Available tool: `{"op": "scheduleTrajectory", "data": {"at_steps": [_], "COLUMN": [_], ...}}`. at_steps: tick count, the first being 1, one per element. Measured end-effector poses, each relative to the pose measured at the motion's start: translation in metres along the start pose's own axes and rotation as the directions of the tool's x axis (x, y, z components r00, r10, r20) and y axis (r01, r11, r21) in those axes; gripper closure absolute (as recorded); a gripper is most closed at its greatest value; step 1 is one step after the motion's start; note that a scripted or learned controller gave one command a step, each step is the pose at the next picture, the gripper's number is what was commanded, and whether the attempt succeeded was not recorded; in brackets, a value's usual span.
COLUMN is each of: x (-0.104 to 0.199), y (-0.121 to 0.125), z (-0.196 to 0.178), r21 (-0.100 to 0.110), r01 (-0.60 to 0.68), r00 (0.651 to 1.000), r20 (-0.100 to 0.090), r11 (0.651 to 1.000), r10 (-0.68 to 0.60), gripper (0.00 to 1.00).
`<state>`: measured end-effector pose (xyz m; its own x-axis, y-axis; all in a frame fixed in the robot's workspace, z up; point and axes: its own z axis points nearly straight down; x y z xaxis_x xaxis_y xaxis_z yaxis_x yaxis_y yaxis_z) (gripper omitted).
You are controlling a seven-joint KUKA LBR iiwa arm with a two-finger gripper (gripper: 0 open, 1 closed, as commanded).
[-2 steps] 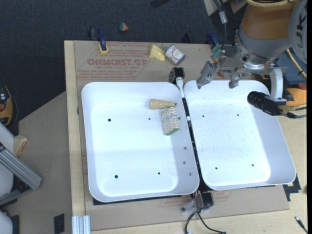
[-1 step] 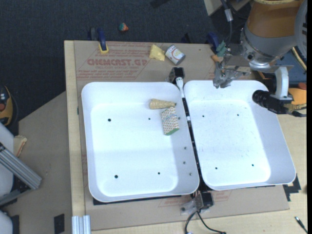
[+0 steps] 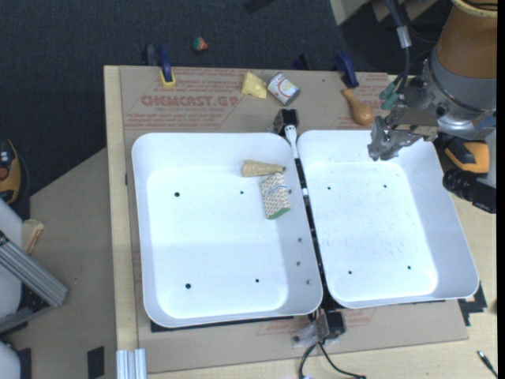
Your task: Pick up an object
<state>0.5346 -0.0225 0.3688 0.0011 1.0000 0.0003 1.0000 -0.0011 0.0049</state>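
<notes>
In the left bin (image 3: 158, 235) two objects lie near its back right corner. One is a tan, roll-shaped piece (image 3: 261, 168); just below it, touching or nearly touching, is a small patterned green and white packet (image 3: 274, 195). My gripper (image 3: 384, 149) hangs over the back edge of the right bin (image 3: 442, 243), far to the right of both objects. Nothing shows between its fingertips.
On the brown board behind the bins lie a yellow wedge (image 3: 254, 86), a small white box (image 3: 283, 88) and an orange-brown pear-shaped item (image 3: 360, 107). Blue clamps (image 3: 165, 64) hold the board's back edge. A black rail (image 3: 302, 188) runs between the bins.
</notes>
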Motion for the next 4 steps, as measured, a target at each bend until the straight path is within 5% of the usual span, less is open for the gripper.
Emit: {"op": "scheduleTrajectory", "data": {"at_steps": [1,2,3,4], "x": [-0.157,-0.119,-0.093,-0.096], "y": [-0.008,0.021,0.053,0.000], "z": [-0.009,0.115,-0.011,0.073], "r21": [0.000,0.017,-0.013,0.015], "r01": [-0.015,0.005,0.007,-0.002], "r00": [1.000,1.000,1.000,1.000], "r20": [0.008,-0.004,0.003,-0.002], "r11": [1.000,1.000,1.000,1.000], "r10": [0.015,-0.004,-0.007,0.002], "gripper": [1.00,1.00,1.00,1.00]}}
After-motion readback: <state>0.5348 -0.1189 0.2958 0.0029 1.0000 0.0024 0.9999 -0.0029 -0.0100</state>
